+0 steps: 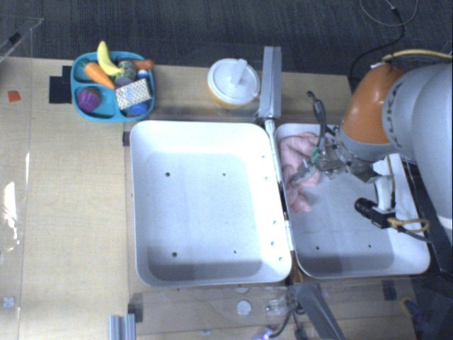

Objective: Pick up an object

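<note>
Left bin: the wide shallow white plastic bin [205,204] fills the near middle of the bench, its floor bare apart from a few small dark dots.
Right bin: a second shallow white bin [354,250] sits just beside it, their rims meeting along a grey divider.
Task object: a soft pale pink crumpled cloth-like object [296,167] lies in the right bin's far left part, against the wall next to the divider.
Gripper: the two-finger metal gripper [308,170] is down on the pink object, tips at its surface; whether the fingers are spread or closed on it cannot be made out.
Arm: the grey arm with its orange band [369,112] reaches in over the right bin.
Far bench: a round white lidded cup [233,81] stands behind the bins; further left, a blue compartment tray [113,83] holds toy food including a yellow banana [107,61].
</note>
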### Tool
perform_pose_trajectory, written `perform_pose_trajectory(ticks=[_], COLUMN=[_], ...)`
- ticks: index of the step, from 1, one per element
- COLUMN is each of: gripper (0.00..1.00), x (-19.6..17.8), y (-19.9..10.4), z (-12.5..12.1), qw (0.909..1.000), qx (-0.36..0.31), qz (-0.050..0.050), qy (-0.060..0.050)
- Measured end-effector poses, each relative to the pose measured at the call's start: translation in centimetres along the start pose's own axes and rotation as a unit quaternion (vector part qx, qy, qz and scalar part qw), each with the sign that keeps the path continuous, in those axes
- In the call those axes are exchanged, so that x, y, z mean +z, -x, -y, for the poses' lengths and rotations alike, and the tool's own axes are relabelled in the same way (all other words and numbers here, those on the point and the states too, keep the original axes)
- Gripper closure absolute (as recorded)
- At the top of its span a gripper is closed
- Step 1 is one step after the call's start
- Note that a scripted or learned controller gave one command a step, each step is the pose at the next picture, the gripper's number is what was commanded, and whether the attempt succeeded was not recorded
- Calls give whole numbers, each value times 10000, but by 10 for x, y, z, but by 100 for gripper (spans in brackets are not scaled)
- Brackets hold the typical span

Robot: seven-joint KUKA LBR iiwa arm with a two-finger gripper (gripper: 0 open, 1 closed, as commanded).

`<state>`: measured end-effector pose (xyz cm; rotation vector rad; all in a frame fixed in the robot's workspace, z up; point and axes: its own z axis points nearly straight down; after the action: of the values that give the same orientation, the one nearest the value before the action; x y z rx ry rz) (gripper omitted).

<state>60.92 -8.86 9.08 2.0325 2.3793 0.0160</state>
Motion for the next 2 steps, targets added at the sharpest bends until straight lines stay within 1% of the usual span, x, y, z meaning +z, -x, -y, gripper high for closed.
perform_pose_trajectory(ticks=[1,2], gripper=[0,100], x=[1,-12], y=[6,4], z=[-34,-36], qw=[10000,9999], qx=[-91,-133], qz=[2,4], qy=[-17,14])
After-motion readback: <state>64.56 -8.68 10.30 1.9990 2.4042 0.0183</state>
